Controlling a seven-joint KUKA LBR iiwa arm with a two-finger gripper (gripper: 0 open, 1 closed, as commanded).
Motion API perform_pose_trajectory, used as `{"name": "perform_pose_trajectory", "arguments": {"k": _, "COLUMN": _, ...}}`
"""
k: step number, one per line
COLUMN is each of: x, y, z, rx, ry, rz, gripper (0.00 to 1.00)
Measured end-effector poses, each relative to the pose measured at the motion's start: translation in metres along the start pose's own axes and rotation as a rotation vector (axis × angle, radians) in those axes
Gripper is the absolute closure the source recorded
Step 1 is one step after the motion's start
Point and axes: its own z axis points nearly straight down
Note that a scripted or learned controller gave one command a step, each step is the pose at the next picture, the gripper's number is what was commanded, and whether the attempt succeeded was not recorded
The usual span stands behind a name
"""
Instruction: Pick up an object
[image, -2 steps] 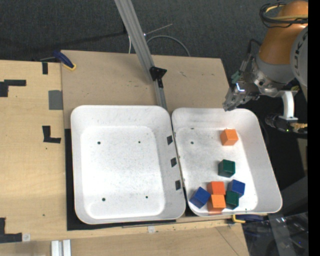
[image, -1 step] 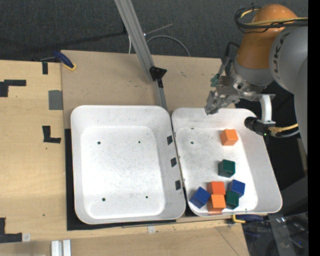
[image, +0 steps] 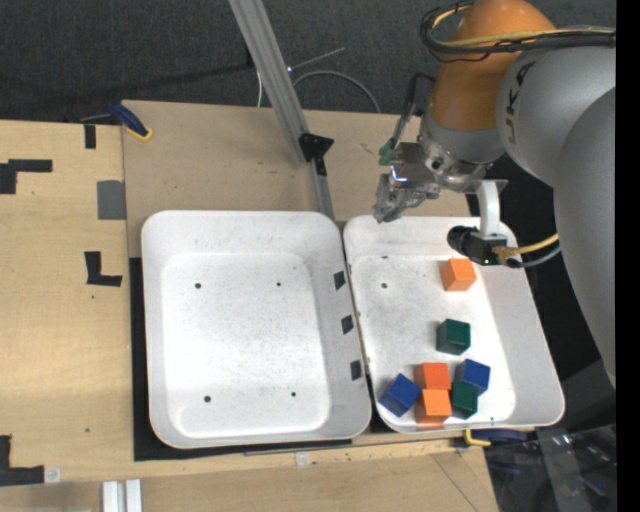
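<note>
Hovering over the far rim of the right bin (image: 530, 300), the hand (image: 392, 203) is carrying nothing visible, and whether it is open or closed I cannot tell (it is dark and small against the bin wall). An orange cube (image: 459, 273) is lying alone near the far side, a dark green cube (image: 454, 336) is sitting mid-bin, and blue, orange and green blocks are clustering at the near edge. The left bin (image: 160, 300) is sitting just beside it on the bench (image: 60, 320).
</note>
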Motion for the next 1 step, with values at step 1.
{"name": "perform_pose_trajectory", "arguments": {"k": 1, "x": 0.0545, "y": 0.0077, "z": -0.0041, "rx": 0.000, "ry": 0.000, "rz": 0.000, "gripper": 1.00}}
